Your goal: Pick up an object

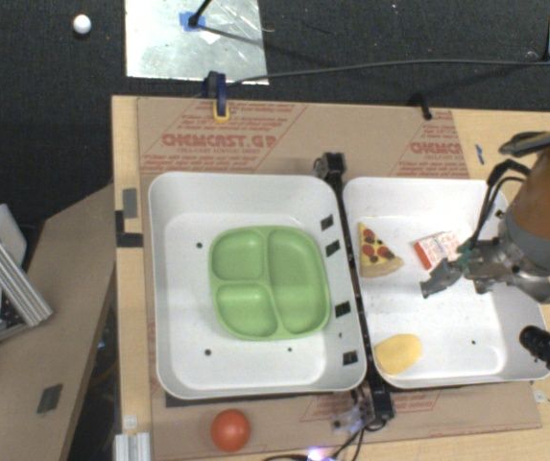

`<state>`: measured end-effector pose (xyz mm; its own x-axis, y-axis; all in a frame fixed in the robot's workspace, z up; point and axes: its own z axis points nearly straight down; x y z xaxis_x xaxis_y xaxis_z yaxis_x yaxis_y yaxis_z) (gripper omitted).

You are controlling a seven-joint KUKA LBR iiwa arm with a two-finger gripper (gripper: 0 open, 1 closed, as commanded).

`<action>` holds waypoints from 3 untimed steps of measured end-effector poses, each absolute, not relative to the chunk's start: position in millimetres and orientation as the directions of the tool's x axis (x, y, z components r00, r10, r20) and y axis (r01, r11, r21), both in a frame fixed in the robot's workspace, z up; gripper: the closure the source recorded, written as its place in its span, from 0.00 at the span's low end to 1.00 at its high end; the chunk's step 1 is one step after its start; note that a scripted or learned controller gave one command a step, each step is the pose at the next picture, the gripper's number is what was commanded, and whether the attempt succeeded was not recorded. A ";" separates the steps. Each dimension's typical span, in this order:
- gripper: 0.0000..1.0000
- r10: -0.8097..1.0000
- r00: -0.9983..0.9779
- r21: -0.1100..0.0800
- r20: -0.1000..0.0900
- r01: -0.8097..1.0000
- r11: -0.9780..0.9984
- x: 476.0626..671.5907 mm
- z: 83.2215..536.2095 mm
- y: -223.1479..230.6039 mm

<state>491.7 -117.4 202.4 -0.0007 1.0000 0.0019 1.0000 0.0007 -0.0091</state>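
The right bin (476,195) holds a pizza slice (377,251) near its left wall, a small red and white packet (435,249) in the middle, and a yellow lump (398,352) at the front left. My gripper (440,279) hangs over the bin's middle, just below and right of the packet, its dark fingers pointing left. Nothing shows between the fingers. The arm's grey wrist and orange band (548,200) stand at the right edge.
The left bin (179,200) holds a green divided plate (269,281). A red ball (230,429) lies on the bench in front of the left bin. A black divider with clips (342,257) runs between the bins.
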 end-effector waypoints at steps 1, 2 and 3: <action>0.00 1.000 -0.003 0.001 0.000 1.000 0.003 494.2 207.0 -117.4; 0.00 1.000 -0.002 -0.003 0.001 1.000 0.002 492.4 165.0 -117.9; 0.00 1.000 -0.002 -0.003 0.002 1.000 0.002 497.9 121.3 -114.9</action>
<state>497.9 -114.9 121.3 -0.0018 1.0000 0.0016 1.0000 0.0018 -0.0025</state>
